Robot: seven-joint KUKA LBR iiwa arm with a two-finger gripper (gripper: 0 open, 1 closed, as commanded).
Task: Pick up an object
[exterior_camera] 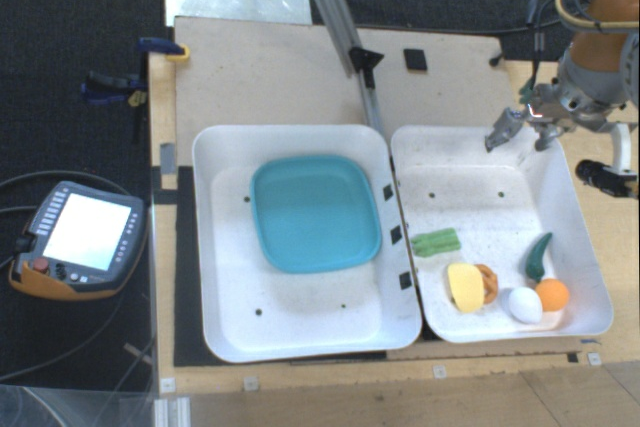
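Gripper (518,133): I see it over the far rim of the right bin (572,205), fingers spread apart, nothing between them.

Right bin contents, all at its near end, well apart from the gripper:
- green block (435,242), nearest the bin's middle
- yellow piece (464,286), with an orange-brown item (488,281) touching it
- white egg (525,304), beside an orange ball (552,295)
- dark green pepper-like piece (537,256), just above the ball

Left of the right bin: left bin (225,315), holding a teal tray (315,212).
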